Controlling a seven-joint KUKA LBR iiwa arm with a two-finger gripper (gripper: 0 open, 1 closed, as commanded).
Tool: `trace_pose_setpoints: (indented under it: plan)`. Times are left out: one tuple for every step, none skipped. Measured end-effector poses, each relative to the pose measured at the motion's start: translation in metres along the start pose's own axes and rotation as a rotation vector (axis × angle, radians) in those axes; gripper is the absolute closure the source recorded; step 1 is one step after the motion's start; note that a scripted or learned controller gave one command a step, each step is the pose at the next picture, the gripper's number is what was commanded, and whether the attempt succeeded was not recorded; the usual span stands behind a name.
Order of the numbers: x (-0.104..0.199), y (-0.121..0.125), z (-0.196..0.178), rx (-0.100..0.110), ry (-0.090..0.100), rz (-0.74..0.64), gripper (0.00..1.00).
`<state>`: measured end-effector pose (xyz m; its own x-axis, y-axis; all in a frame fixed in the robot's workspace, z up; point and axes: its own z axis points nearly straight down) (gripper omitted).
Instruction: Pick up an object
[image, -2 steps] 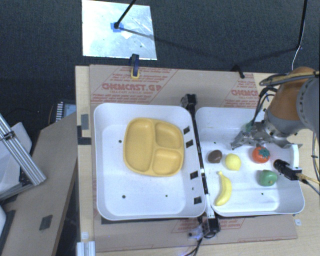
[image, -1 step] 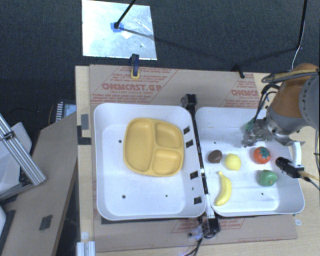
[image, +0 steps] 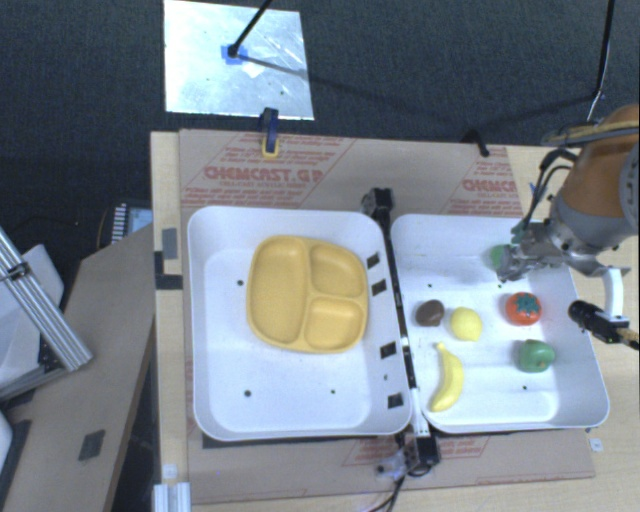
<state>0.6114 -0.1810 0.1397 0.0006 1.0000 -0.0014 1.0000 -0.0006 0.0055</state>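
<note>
The right bin (image: 560, 400) holds a brown round piece (image: 430, 313), a yellow lemon (image: 465, 324), a red tomato (image: 522, 309), a green fruit (image: 535, 355) and a banana (image: 449, 378). Another small green object (image: 499, 256) lies near the bin's far side, partly hidden by my gripper (image: 515, 264), which is down right beside or over it. Whether the gripper touches that object is hidden by the arm.
The left bin (image: 220, 400) holds a yellow divided plate (image: 306, 293). A black divider with clips (image: 392, 310) runs between the bins. A black part of the arm (image: 598, 320) hangs over the right bin's right edge. A shiny sheet (image: 238, 60) lies behind the bench.
</note>
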Motion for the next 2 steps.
trace_pose_setpoints:
  plan:
    - [0.002,0.003,-0.044,-0.001,0.0,-0.005,1.0]
    - [0.006,-0.003,-0.102,-0.002,-0.001,-0.007,1.0]
